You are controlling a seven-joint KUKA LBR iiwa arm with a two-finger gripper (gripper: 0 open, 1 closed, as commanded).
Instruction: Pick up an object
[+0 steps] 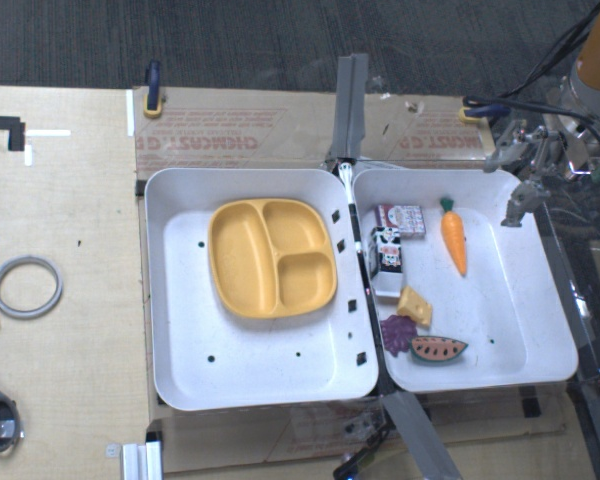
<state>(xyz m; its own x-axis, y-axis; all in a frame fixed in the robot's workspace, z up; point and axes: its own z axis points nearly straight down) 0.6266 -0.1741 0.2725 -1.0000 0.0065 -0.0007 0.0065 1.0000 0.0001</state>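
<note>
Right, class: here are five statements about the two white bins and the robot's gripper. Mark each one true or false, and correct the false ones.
1. The yellow divided plate lies in the left bin. True.
2. The carrot lies on the plate. False: it lies in the right bin, apart from the plate.
3. The watermelon slice sits near the right bin's front edge. True.
4. The gripper holds the carrot. False: it is over the right bin's far right corner, apart from the carrot.
5. The roll of tape lies inside the left bin. False: it lies on the bench, left of the bins.
</note>
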